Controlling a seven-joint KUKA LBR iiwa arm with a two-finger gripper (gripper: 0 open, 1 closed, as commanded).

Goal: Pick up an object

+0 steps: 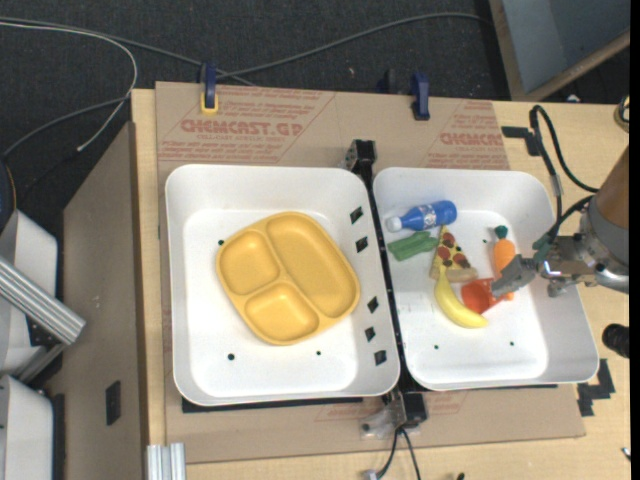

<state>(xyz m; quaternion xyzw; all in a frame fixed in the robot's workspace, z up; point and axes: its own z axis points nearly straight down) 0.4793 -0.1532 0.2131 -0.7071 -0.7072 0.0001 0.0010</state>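
The carrot (503, 255) lies in the right bin (530, 368), packed beside a red piece (478, 294) and the banana (455, 303). The gripper (522, 274) hovers right at it; whether the claw is wide or narrow cannot be told. Risk: with such crowded neighbours, it could nudge the carrot aside and close on nothing.

Left white bin (190, 268): yellow three-compartment plastic plate (288, 276). Right white bin (520, 363): blue bottle (424, 215), yellow banana (455, 303), orange carrot (503, 253). End effector (522, 273) at frame right, over red piece (478, 293).
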